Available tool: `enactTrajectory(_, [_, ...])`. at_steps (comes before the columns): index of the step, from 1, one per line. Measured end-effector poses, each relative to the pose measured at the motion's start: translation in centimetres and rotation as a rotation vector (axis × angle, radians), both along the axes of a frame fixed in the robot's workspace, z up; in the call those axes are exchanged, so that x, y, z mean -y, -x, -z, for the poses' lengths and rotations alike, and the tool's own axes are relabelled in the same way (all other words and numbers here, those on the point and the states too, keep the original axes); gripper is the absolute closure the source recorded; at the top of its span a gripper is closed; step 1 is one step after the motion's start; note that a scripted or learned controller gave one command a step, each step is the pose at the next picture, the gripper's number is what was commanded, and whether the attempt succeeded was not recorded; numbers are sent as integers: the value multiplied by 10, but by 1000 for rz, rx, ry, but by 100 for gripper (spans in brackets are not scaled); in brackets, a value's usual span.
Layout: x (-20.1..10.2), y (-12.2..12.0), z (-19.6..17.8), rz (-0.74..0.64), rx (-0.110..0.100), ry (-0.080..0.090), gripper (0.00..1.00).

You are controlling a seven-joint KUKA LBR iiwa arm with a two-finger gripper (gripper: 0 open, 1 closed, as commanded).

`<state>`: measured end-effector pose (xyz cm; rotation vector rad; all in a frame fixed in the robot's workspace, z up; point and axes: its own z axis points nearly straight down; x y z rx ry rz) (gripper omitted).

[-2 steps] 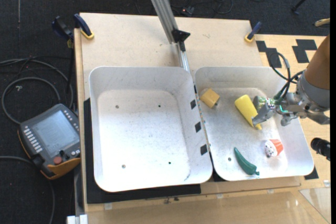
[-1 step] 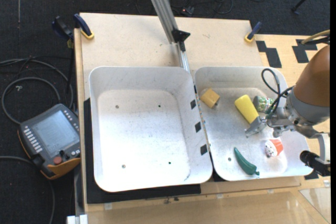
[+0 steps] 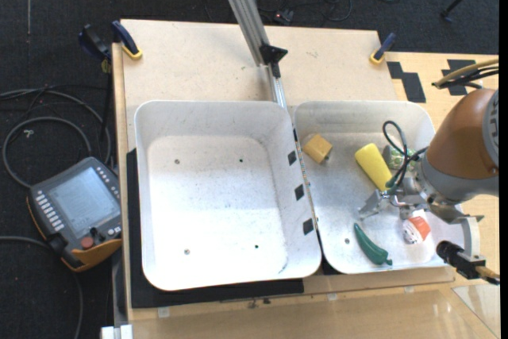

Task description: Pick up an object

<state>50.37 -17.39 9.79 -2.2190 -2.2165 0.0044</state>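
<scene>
My hand hangs low in the right bin, just beside the yellow block; I cannot tell its state. A green object lies nearby.

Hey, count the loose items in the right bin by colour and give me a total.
Yellow: 1, the yellow block
Tan: 1, the tan cube
Green: 1, the green curved piece
White and orange: 1, the small item below the gripper
Total: 4
</scene>
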Motion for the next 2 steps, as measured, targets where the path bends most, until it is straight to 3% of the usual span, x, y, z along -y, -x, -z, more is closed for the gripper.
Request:
enactTrajectory(1, [0,-2,-13,0,6,1,100])
enactTrajectory(2, [1,-7,-56,-3,11,4,100])
